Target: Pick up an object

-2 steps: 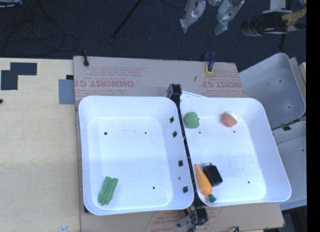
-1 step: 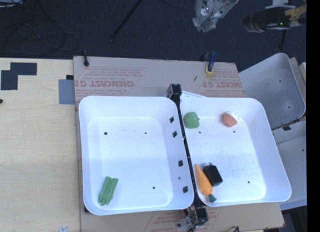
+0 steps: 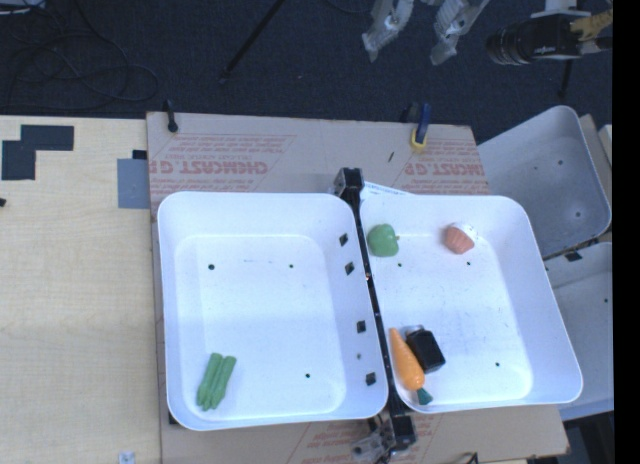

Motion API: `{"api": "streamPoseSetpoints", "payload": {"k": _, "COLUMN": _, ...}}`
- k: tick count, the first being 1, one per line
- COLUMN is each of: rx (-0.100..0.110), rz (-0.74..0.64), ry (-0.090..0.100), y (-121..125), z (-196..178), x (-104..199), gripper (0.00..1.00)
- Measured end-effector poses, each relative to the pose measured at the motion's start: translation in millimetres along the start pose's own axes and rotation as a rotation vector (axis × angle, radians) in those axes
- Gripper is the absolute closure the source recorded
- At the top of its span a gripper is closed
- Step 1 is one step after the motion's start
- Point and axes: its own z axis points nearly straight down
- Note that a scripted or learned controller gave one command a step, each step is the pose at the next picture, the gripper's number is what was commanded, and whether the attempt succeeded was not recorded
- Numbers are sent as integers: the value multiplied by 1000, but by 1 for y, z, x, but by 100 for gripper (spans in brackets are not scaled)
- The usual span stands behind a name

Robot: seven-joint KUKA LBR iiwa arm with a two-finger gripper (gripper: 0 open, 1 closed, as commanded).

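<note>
My jaws (image 3: 418,30) hang parted and empty, high beyond the tabletop's far edge; in the right bin (image 3: 545,347) lie a carrot (image 3: 405,356), green pepper (image 3: 383,241), black block (image 3: 424,348); green beans (image 3: 215,381) left.

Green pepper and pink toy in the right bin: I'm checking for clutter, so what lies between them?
Nothing: in the camera view, bare white bin floor lies between the green pepper and the pink toy.
</note>
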Motion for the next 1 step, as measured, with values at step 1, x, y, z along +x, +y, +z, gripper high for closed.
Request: {"api": "streamPoseSetpoints", "payload": {"k": 1, "rx": 3, "rz": -7, "ry": -1, "y": 0, "z": -10, "x": 2, "gripper": 100}}
